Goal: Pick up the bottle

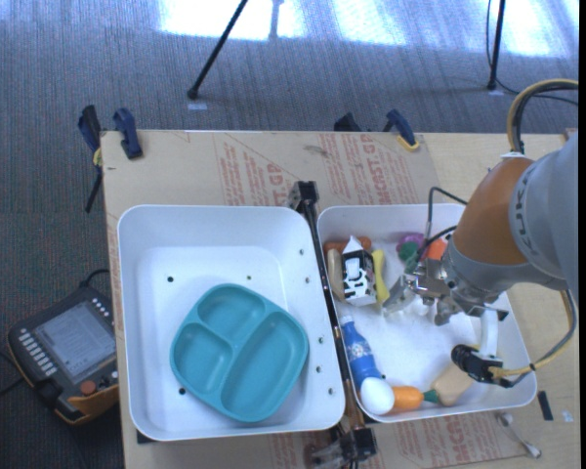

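2 white bins side by side on a cardboard-topped bench (244,159). Left bin (146,233) carrying a teal divided plate (239,352) toward its near edge, bare floor around it. Right bin (523,384) crowded along its left wall and near edge, open floor at the middle. Blue bottle (356,352) lying flat against the right bin's left wall, long axis running along that wall, white egg (376,395) touching its near end. Gripper (420,299) low over the bin's middle, well apart from the bottle; openness of the claw impossible to tell, nothing visibly held.
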Controlling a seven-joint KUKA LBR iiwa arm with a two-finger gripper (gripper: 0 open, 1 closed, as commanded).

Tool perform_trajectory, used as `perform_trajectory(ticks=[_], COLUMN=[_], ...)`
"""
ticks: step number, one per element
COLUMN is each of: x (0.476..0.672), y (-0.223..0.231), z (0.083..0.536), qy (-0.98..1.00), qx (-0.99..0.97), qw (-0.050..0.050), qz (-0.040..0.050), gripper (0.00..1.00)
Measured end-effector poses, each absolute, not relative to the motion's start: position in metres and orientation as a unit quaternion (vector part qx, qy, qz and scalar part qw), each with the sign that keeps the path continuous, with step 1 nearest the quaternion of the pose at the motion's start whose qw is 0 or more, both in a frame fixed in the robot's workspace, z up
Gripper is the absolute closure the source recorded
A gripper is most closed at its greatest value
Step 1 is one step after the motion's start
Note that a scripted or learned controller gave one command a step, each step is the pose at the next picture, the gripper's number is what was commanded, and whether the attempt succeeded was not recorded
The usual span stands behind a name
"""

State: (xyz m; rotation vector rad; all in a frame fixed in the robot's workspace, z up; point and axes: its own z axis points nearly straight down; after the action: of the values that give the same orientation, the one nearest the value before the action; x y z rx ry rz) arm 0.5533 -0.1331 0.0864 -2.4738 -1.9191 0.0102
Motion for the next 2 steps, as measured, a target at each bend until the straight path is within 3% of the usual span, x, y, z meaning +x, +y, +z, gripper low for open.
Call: perform_trajectory(ticks=[1,2], x=[0.553,0.491], y=[-0.133,-0.13], z=[0.093,0.207], qy=[-0.612,-0.533], qx=[-0.791,-0.846], qw=[0.009,0.003], qz=[0.0053,0.0029], gripper=[1.0,1.0])
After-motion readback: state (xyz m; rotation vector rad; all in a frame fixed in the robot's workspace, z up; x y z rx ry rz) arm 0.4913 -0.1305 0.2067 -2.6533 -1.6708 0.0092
